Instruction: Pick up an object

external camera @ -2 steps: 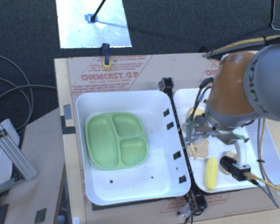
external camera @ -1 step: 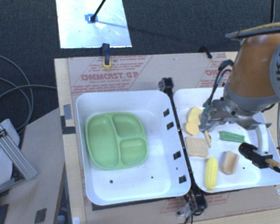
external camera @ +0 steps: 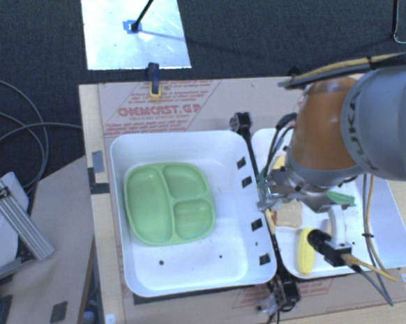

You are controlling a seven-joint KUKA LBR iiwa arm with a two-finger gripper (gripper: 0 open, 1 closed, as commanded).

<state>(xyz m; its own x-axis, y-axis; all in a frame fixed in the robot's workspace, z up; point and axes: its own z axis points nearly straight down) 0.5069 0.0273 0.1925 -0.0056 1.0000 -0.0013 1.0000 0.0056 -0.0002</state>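
Note:
My gripper (external camera: 273, 200) hangs low over the left part of the right bin (external camera: 399, 247), close to the wall between the two bins, and the big grey and orange wrist covers most of it. Just below it lies a tan, toast-like piece (external camera: 288, 217). A yellow corn cob (external camera: 305, 250) lies nearer the front of that bin. A small yellow thing (external camera: 279, 163) peeks out behind the wrist, and a green piece (external camera: 341, 198) shows to its right. I see nothing held.
The left bin (external camera: 149, 274) bears a light green divided plate (external camera: 169, 202) in its left half. Black clips line the wall between the bins (external camera: 257, 225). The arm covers much of the right bin's back.

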